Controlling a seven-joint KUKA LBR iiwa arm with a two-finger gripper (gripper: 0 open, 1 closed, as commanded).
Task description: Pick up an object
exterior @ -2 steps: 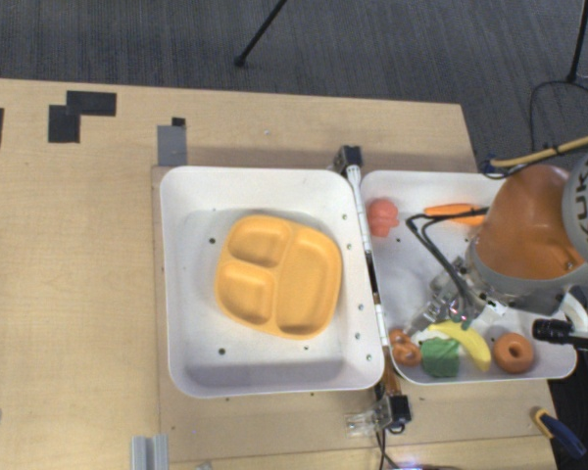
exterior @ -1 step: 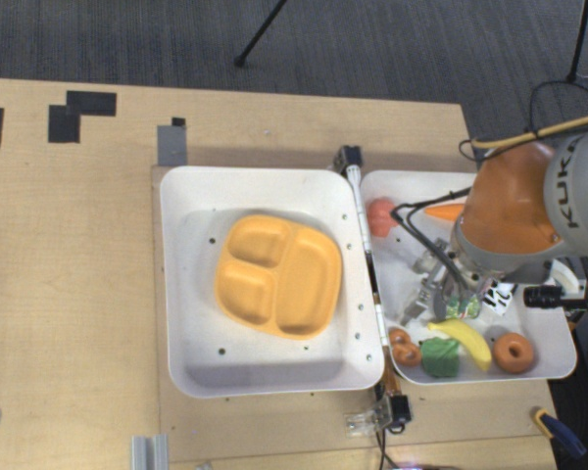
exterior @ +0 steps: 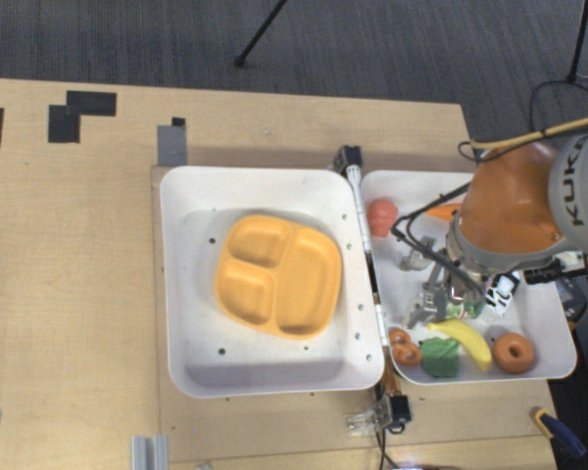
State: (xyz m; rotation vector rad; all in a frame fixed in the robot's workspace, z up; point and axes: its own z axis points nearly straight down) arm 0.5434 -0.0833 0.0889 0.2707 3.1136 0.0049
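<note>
Bench (exterior: pixel 78 292) carries two white bins side by side. The arm (exterior: pixel 510 209) reaches in from the right and hangs over the right bin (exterior: pixel 541 313), its orange band covering much of that bin's far half.

Gripper (exterior: pixel 439 302) – low over the middle of the right bin, pointing toward the near edge. Cables and metal parts crowd the tip, so it cannot be told whether the jaws stand wide or narrow. Nothing is seen held between them.

Right bin, contents:
- banana (exterior: pixel 463 339) – lies slanted by the near edge, just below the gripper and close to it; contact cannot be judged.
- green lump (exterior: pixel 441 357) – at the near edge, touching the banana's left side.
- small orange-brown ring (exterior: pixel 404 345) – in the near left corner, just beside the green lump.
- brown doughnut (exterior: pixel 514 352) – toward the near right corner, right of the banana's end.
- pinkish-red ball (exterior: pixel 381 215) – by the far left corner, against the wall shared with the other bin and well apart from the gripper.

Left bin (exterior: pixel 191 360): one yellow divided plate (exterior: pixel 277 274) with three compartments, lying flat near the middle, turned a little askew to the bin's edges.

Far left corner of the bench shows a few black patches (exterior: pixel 78 114) on the bare board.
</note>
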